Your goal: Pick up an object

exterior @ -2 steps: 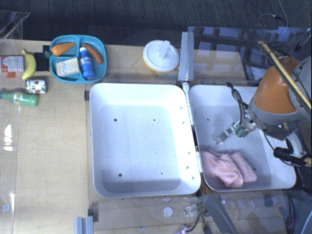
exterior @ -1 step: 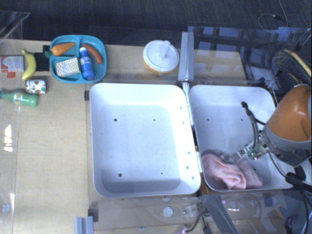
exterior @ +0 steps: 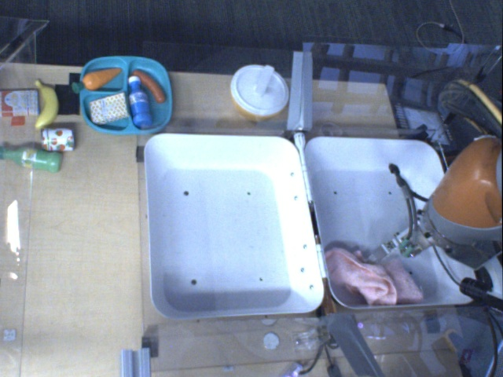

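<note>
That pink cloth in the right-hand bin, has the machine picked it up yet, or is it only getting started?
Not yet. The pink cloth lies crumpled on the floor of the right bin, at its near edge, so nothing looks lifted. The arm has reached in from the right, and its gripper sits low just beside the cloth's right end. Whether it has any hold on the cloth can't be told. Gripping and lifting remain.

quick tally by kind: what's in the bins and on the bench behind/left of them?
Pink cloth: 1
Blue tray: 1
Lidded cup: 1
Banana: 1
Can: 1
Green bottle: 1
Small box: 1
Total: 7
</note>
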Controlling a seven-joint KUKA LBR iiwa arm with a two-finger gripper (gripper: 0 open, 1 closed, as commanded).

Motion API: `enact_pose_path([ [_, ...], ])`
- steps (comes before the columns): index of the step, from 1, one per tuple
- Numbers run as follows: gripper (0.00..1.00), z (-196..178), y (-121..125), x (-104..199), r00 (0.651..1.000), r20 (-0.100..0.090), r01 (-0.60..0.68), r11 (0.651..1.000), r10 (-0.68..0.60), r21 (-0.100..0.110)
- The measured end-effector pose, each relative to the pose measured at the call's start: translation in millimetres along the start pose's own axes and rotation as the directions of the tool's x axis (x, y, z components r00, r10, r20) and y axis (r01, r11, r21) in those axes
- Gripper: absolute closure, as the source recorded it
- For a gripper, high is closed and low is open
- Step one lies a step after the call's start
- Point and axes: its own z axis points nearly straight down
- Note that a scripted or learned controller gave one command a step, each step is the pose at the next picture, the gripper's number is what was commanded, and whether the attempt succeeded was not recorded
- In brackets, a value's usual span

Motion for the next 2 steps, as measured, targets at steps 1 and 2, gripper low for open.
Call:
enact_pose_path([
  [1, 0.00, 0.6, 52.8, 17.0, 1.000, -0.003, -0.015, 1.000, 0.015, -0.001],
  [2, 1.00, -11.9, 55.2, 15.3, 1.000, 0.004, -0.013, 1.000, 0.013, -0.007],
])
